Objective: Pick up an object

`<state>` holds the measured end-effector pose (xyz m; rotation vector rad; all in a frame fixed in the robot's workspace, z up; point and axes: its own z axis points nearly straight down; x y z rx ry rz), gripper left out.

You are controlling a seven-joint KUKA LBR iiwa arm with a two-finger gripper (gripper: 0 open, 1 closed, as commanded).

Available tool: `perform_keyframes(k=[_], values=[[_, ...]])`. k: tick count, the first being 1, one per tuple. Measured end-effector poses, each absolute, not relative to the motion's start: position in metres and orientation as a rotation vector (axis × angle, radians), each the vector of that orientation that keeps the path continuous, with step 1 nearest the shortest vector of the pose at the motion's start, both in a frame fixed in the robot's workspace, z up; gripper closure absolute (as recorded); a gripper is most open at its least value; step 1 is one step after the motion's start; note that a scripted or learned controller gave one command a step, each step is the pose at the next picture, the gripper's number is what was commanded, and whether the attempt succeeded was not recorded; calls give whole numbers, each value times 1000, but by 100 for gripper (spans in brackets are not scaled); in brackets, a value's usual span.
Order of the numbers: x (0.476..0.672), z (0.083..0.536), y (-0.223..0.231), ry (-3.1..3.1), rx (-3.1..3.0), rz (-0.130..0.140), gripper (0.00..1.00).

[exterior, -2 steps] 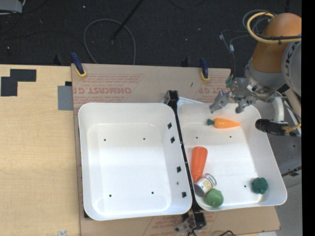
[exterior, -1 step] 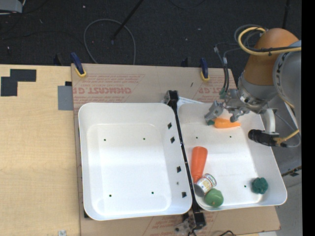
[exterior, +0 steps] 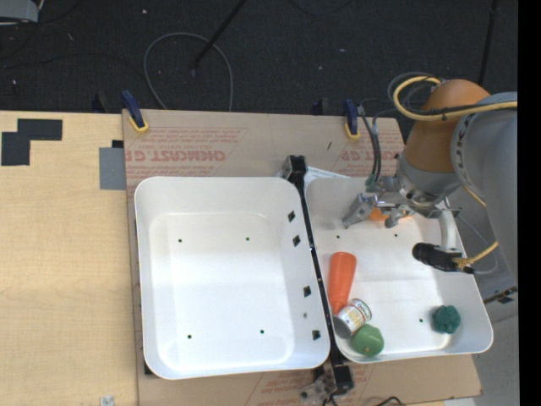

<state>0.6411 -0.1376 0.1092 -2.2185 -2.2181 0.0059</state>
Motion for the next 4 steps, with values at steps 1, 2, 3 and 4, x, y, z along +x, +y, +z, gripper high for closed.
perform_keyframes(k=[1, 2, 3, 4], values=[[641, 86, -137, -2221, -2220, 2, 0], [641, 97, -137, -2221, -2221, 1, 100], [647, 158, -136, -2223, -2224, -4, 100], [656, 215, -132, -2225, -2224, -5, 100]])
